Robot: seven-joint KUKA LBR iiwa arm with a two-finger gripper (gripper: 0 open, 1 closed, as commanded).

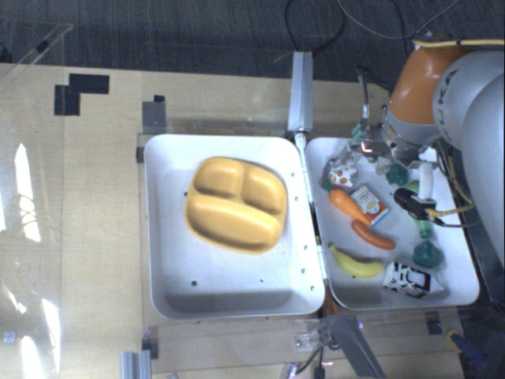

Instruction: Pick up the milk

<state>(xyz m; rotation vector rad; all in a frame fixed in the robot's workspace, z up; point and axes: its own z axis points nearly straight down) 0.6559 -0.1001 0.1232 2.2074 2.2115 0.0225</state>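
The grey robot arm (473,125) with its orange band (418,85) is cut off by the right edge and covers the far right corner of the right bin (454,290), so the hand's (371,142) fingers are lost in a blur of small parts. A small grey-and-white object (341,170) just below the hand and the teal pieces (427,251) near the bin's right wall are too small to identify. The black-and-white milk carton's (408,279) markings are too blurred to read.

Pale wooden table (87,212) under bright glare, light streaking across its left side. Beyond its far edge, dark grey carpet (158,14), with black cables (316,22) looping over it.
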